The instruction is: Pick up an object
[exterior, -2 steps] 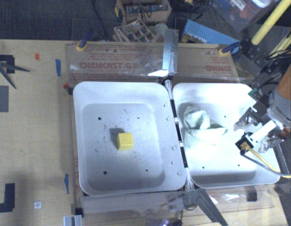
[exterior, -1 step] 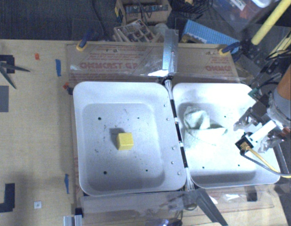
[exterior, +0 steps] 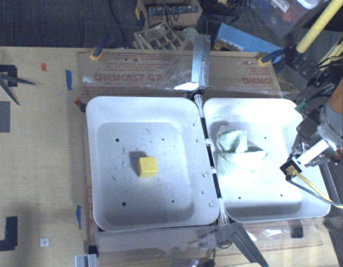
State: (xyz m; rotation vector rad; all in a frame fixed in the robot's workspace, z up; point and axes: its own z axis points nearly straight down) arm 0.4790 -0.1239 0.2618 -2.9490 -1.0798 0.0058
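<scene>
Trouble may come because the small yellow cube point(exterior: 148, 166) sits mid-way in the left shallow white bin point(exterior: 104, 111), the soft crumpled white cloth point(exterior: 232, 141) in the right white bin point(exterior: 260, 196) could slip, and the gripper point(exterior: 311, 133), open or shut I cannot tell, hangs well apart at the right rim.

Bright overhead light washed the white bins point(exterior: 100, 118) pale; the yellow block point(exterior: 148, 166) threw a soft shadow leftward

One fixed camera is looking down at a slant on the bench point(exterior: 32, 171) from above. It is sitting far enough back to be framing both white bins point(exterior: 104, 204) whole, side by side.
</scene>
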